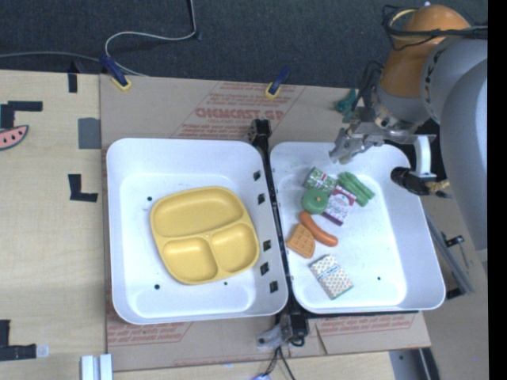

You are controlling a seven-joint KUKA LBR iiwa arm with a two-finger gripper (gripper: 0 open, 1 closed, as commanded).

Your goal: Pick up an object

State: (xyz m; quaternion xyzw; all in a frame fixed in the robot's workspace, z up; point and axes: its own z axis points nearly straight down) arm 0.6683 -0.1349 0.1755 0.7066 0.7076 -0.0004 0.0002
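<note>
The right bin [396, 236] holds several small toy foods. A green and white packet [320, 180] lies by a green round piece [314, 203], a maroon box [340, 206] and a green pod-shaped piece [356, 188]. An orange sausage [318, 231] and an orange cracker [301, 242] lie nearer the divider. A white patterned packet [332, 277] sits toward the front. My gripper [346, 148] hangs over the bin's back edge, above and slightly right of the green and white packet, with nothing seen between its fingers.
The left bin [131, 236] holds a yellow divided plate [204, 233]. The grey arm [459, 93] and its orange band [408, 62] fill the upper right. Black clips [261, 131] sit on the divider between the bins. Cables and clamps lie on the cardboard behind.
</note>
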